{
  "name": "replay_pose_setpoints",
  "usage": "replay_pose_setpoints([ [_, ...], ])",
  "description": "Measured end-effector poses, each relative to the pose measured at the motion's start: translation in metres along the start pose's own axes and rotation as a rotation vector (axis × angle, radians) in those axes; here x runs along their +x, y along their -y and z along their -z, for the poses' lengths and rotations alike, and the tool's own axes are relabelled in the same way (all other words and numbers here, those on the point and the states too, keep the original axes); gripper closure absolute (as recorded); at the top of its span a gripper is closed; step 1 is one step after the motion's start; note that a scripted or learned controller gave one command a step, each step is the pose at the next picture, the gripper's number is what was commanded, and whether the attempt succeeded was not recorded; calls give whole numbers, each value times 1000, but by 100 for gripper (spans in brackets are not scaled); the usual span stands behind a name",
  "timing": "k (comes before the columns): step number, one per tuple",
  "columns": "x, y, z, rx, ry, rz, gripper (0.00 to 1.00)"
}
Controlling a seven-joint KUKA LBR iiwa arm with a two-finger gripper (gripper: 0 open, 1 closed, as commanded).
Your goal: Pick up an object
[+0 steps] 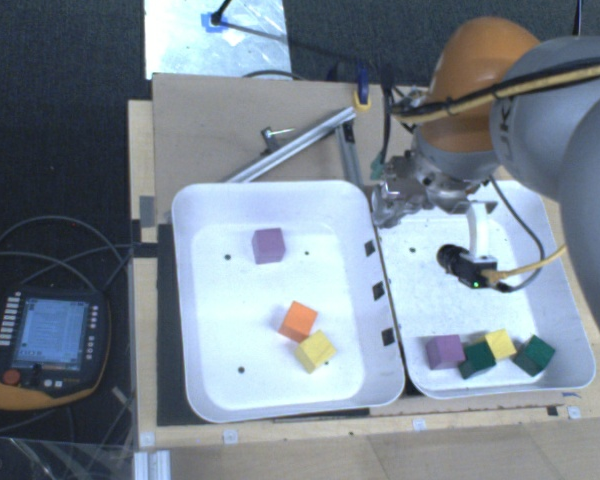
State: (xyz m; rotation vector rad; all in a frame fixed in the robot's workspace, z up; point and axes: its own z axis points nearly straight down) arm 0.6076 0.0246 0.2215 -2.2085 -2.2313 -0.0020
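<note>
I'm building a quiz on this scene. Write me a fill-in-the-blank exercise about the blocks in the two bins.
1. The left bin holds ___ blocks.
2. The orange block touches a ___ block.
3. The right bin holds two ___ blocks, one yellow block and one purple block.
4. The gripper is above the ___ bin.

Missing words: three; yellow; green; right

In the left white bin [195,268] lie three small cubes: a purple cube [268,245] near the back, and an orange cube [298,320] touching a yellow cube [316,351] toward the front. Along the right white bin's [570,338] front edge sit a purple block [444,350], a dark green block [476,358], a small yellow block [500,344] and another dark green block [535,354].
</note>
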Motion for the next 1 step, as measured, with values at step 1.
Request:
replay_pose_setpoints([
  [1, 55, -7, 6, -3, -1, 2, 100],
])
